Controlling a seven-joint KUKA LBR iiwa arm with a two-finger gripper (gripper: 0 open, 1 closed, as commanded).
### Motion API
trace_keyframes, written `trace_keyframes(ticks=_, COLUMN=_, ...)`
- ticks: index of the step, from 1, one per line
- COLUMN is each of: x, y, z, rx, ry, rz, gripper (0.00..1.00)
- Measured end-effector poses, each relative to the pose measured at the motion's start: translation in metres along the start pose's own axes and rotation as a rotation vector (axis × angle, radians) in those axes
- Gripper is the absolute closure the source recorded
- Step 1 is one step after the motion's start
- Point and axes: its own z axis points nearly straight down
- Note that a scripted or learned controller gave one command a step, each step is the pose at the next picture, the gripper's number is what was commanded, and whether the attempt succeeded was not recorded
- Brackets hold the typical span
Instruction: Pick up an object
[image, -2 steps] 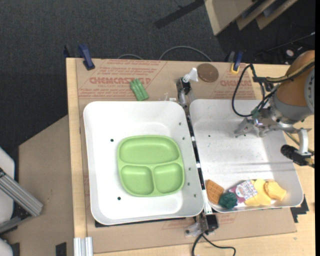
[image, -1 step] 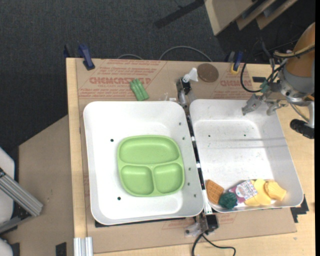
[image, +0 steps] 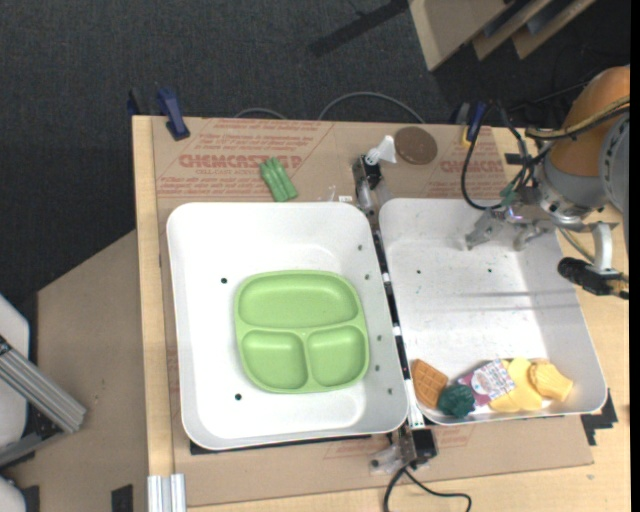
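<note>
Gripper (image: 497, 232) at right bin's (image: 480, 300) far end, fingers spread apart, holding nothing; toy food pile (image: 495, 386) lies at the near edge, well apart from it.

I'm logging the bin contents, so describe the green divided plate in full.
The green divided plate is pale green, looks like smooth plastic, and has a rounded-rectangle outline. It has three compartments: one wide one along the far side and two smaller ones side by side on the near side, all bare. It lies flat and right way up near the middle of the left white bin, resting on the bin's floor, apart from its walls.
</note>
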Motion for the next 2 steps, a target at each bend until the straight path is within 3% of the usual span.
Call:
trace_keyframes(ticks=1, x=-0.003, y=-0.001, z=-0.014, rx=-0.008, ry=-0.011, rz=0.000, gripper=0.00)
trace_keyframes(ticks=2, x=0.000, y=0.001, z=-0.002, rx=-0.001, ry=-0.002, rz=-0.001, gripper=0.00)
